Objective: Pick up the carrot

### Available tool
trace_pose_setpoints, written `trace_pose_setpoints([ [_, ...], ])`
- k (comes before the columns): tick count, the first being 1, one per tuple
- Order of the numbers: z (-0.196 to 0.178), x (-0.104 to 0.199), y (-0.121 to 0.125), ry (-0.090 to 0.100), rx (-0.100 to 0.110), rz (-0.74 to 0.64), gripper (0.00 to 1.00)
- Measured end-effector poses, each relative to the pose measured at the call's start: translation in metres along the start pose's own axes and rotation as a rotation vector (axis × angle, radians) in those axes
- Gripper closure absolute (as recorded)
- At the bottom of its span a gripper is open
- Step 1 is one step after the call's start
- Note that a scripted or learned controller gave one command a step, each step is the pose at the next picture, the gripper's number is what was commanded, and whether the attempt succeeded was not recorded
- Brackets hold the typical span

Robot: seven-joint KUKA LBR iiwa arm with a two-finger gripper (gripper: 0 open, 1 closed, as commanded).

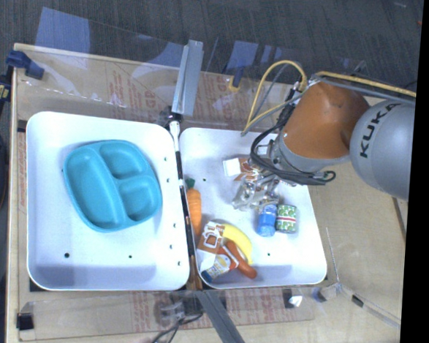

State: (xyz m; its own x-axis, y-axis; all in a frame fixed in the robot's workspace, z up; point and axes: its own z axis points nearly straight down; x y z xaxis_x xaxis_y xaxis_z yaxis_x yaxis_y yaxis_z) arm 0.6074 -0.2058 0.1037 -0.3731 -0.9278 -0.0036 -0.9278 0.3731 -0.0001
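I see two white bins side by side on the bench. The left bin (40,254) holds a blue divided tray (113,184), which takes most of its upper and middle floor; the lower part of this bin is bare. The right bin (312,265) is more crowded. The shared wall between the two bins runs down the middle of the frame.

The carrot (194,210) lies in the right bin, at its left edge, close along this shared wall. It is lengthwise, with the green end toward the top of the frame. I cannot tell if it touches the wall. Just below and right of it are a banana (239,242) and a small printed packet (214,236), and near the lower rim lies a reddish object (243,269). So the room around the carrot is narrow on the left and below, more open on its upper right.

The arm comes in from the upper right of the frame. The gripper (252,192) hangs over the centre of the right bin, above some small items. A blue can (267,219) and a green can (287,218) stand just lower right of it. Whether the gripper is open or closed, I cannot tell. The carrot is to the left of the gripper and slightly lower, apart from it, with bare white floor between them.
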Motion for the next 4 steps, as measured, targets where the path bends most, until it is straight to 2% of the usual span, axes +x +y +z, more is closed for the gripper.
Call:
trace_pose_setpoints([
  [1, 0.000, 0.000, 0.000, 0.000, 0.000, 0.000, 0.00],
  [2, 0.007, 0.006, 0.124, -0.002, 0.020, -0.139, 0.00],
  [3, 0.012, -0.049, 0.072, 0.002, -0.002, -0.332, 0.00],
  [4, 0.002, -0.051, 0.072, 0.001, -0.003, -0.336, 1.00],
])
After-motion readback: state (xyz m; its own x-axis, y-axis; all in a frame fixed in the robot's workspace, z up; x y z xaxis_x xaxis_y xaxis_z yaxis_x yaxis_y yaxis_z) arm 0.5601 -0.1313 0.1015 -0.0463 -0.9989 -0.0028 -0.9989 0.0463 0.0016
